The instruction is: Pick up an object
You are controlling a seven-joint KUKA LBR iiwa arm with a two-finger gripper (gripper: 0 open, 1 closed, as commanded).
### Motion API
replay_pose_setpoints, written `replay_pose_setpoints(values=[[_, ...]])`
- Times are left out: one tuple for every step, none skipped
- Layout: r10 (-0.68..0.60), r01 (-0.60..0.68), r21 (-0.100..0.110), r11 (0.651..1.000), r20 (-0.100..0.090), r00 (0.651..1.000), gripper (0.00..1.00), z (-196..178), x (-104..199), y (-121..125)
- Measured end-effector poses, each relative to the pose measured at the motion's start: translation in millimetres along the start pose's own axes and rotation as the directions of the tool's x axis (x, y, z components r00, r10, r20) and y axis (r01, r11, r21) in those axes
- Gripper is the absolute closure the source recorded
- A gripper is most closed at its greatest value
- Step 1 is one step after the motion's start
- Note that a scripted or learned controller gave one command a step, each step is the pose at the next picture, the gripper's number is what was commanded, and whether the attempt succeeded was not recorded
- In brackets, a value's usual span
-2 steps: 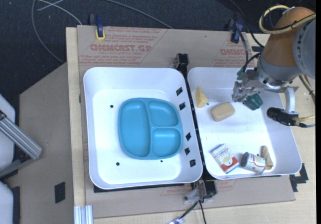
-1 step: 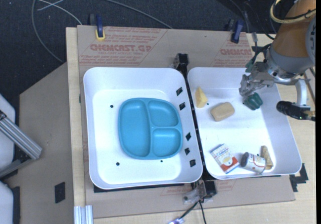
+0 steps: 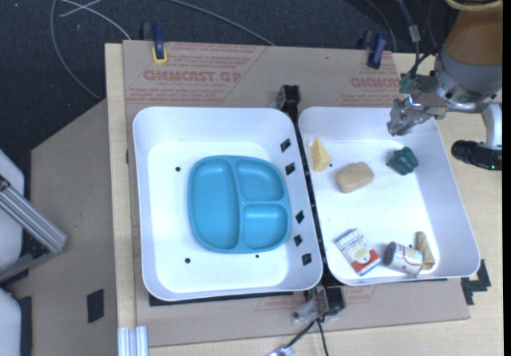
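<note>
Pincer, finger state unclear, hangs over right bin's far right corner, just above-left of green object; blue plate in left bin.

In the right bin, bare floor lay open through the middle, between the tan block and the small carton. The green object sat alone near the far right wall, just below the gripper. A can and cork crowded the near right corner.
</note>
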State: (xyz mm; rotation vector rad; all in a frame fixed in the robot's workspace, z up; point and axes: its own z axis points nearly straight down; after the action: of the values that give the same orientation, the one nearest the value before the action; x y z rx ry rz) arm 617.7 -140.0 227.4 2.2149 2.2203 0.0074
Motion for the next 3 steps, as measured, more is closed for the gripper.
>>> replay_pose_setpoints(values=[[0.001,-0.001,-0.001,1.0,0.001,1.0,1.0,-55,0,2],[-0.002,0.003,0.008,1.0,-0.002,1.0,1.0,-58,53,-2],[-0.003,0.003,0.01,1.0,-0.003,1.0,1.0,-47,100,4]])
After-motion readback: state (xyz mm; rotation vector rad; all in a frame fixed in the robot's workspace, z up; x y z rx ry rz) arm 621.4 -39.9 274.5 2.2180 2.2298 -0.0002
